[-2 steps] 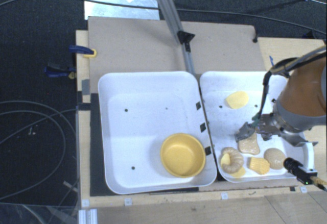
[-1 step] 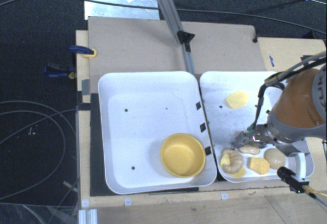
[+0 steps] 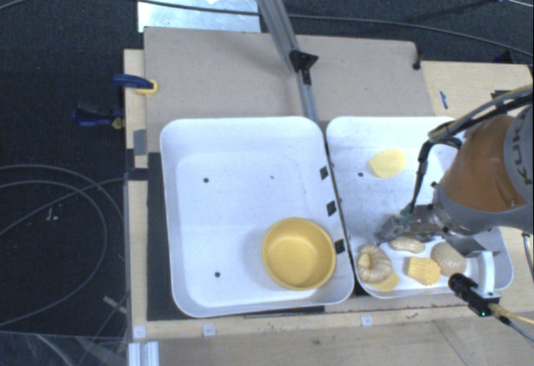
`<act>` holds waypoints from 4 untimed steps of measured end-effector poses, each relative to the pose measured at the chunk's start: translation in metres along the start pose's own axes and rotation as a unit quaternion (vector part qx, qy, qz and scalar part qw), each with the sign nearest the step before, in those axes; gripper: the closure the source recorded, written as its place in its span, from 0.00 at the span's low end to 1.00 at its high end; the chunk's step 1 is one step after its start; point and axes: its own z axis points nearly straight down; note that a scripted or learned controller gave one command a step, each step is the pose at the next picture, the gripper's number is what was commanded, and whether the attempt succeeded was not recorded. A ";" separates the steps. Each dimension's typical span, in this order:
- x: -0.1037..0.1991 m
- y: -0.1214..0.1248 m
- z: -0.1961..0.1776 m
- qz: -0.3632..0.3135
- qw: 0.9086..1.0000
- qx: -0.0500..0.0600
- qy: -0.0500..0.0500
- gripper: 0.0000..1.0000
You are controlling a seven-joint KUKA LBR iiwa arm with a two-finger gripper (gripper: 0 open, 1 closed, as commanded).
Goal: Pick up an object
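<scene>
Gripper low over pale bread-like piece at right bin's six o'clock — jaw state impossible to tell (likely light, stiffish; best pinched across its narrow middle).

No readable text, label, brand or number anywhere

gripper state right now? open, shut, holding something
Gripper: down low in the right white bin, at the pale tan oblong piece; whether it is open, shut or holding anything cannot be told.

Grey arm with a broad orange band, black cables looping along it, dark metal claw.
</scene>
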 end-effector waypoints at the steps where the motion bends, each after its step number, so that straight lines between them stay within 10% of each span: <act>1: 0.000 0.002 -0.011 0.000 1.000 -0.003 -0.001 1.00; 3: -0.007 0.009 -0.135 -0.002 1.000 -0.002 -0.001 1.00; 4: -0.007 0.010 -0.140 -0.002 1.000 0.001 0.000 1.00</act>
